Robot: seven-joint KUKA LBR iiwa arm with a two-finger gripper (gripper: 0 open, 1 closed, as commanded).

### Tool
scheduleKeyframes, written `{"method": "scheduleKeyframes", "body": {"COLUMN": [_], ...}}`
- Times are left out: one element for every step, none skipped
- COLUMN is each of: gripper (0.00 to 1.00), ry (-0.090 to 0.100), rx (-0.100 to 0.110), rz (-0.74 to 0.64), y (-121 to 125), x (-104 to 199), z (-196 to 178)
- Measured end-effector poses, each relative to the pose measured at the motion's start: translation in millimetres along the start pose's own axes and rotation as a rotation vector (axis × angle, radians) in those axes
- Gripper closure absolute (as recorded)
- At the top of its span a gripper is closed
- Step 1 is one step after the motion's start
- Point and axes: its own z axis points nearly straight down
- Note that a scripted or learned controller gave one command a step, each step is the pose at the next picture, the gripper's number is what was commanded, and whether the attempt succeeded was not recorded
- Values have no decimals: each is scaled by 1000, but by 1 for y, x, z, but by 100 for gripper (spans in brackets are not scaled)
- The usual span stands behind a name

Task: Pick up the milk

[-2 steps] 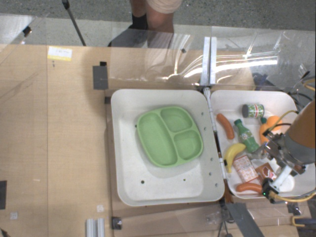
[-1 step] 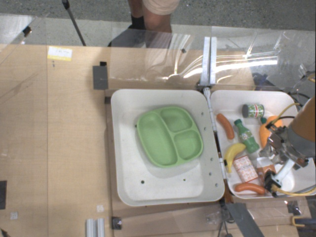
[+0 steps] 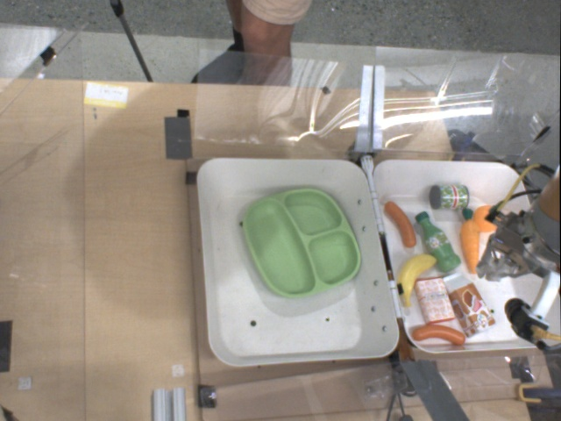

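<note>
The milk (image 3: 434, 299) is a small pink-and-white carton lying flat in the right bin (image 3: 513, 178), near its front edge. A brown carton (image 3: 472, 310) lies against its right side. My gripper (image 3: 497, 260) hangs over the right part of this bin, to the right of the carrot (image 3: 473, 238) and up and right of the milk, apart from it. Nothing shows in its grasp.
Around the milk lie a banana (image 3: 415, 274), a green bottle (image 3: 438, 242), two sausages (image 3: 401, 223) (image 3: 438, 333) and a small can (image 3: 449, 196). The left bin (image 3: 219, 323) holds a green divided plate (image 3: 302, 242). A metal divider (image 3: 372, 112) stands behind the bins.
</note>
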Motion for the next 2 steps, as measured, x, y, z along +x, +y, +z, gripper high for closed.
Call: {"method": "scheduleKeyframes", "body": {"gripper": [0, 0], "ry": [0, 3], "rx": [0, -5], "rz": [0, -67], "y": [0, -24], "x": [0, 4], "z": [0, 77]}}
